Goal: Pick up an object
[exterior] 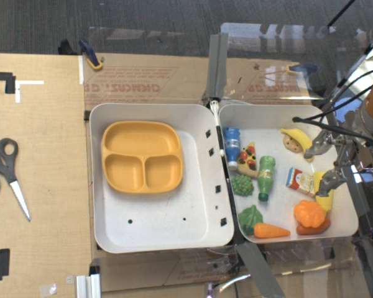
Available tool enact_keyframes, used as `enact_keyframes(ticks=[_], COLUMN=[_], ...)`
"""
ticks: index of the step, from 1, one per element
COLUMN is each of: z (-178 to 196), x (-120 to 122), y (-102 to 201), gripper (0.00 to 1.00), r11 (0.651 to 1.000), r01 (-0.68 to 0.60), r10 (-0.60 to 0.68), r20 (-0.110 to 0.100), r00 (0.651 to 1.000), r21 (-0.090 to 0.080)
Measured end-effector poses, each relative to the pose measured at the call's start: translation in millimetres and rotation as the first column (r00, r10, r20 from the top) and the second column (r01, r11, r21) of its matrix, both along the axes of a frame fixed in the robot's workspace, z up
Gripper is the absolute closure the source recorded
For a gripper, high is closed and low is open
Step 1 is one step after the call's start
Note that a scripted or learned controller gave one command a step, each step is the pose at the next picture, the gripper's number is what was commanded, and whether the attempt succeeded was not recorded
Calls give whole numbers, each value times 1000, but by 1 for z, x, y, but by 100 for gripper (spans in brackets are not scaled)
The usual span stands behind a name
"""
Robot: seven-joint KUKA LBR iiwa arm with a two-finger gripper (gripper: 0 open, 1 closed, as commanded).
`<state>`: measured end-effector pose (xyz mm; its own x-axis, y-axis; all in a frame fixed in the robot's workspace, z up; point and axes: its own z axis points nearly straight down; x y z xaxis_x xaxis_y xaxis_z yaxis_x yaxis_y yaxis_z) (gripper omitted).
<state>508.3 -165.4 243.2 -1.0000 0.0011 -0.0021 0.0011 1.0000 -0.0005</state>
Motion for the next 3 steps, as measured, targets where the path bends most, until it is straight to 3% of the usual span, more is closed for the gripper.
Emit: enact_keyframes(ticks=[1,2,3], z=[-149,-151,-75], x=[60,47,49], y=[-2,74,-2], gripper=[0,0,0], r11=[999,1000,1000], r01=[-54,0,-13], r10=[54,0,13], r20=[2,0,2], r00=[999,1000,1000], r21=[-1,1,-1])
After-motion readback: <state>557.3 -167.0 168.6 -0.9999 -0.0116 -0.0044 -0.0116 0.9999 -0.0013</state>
